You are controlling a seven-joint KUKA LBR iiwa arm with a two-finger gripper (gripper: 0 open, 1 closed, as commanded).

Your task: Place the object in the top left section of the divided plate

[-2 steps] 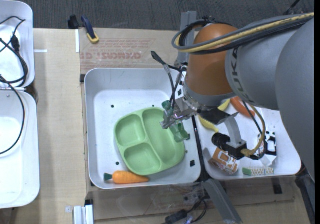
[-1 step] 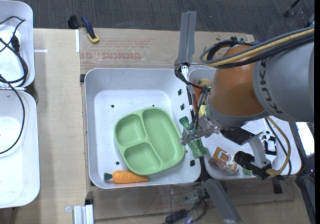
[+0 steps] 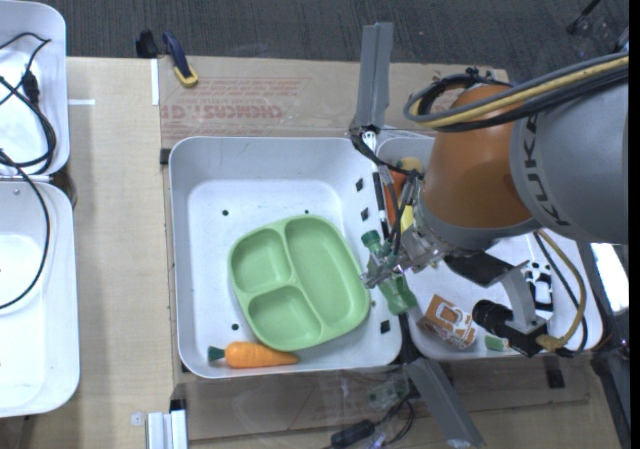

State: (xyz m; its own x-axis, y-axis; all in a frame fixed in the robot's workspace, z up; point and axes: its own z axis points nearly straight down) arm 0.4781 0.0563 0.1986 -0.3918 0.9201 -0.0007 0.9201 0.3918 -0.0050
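A: Arm's orange band (image 3: 478, 172) is blocking most of the right bin (image 3: 440, 345). Gripper (image 3: 385, 272) is sitting over the divider between the bins, by the plate's right edge.

B: Clenched or released?

A: Can't tell, too cluttered. Something green is showing at the tip, unclear what.

B: Plate?

A: Green divided plate (image 3: 298, 282) is lying in the left bin (image 3: 200, 237). Carrot (image 3: 255, 355) is lying just near of it. Bench (image 3: 120, 237) is pale wood, dark floor beyond.

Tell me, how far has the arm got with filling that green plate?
Nothing looks placed yet: the green divided plate has nothing in its sections. The gripper hangs over the wall between the bins; whether it holds anything cannot be told. A toy carrot lies beside the plate. Putting an object in the top left section remains.
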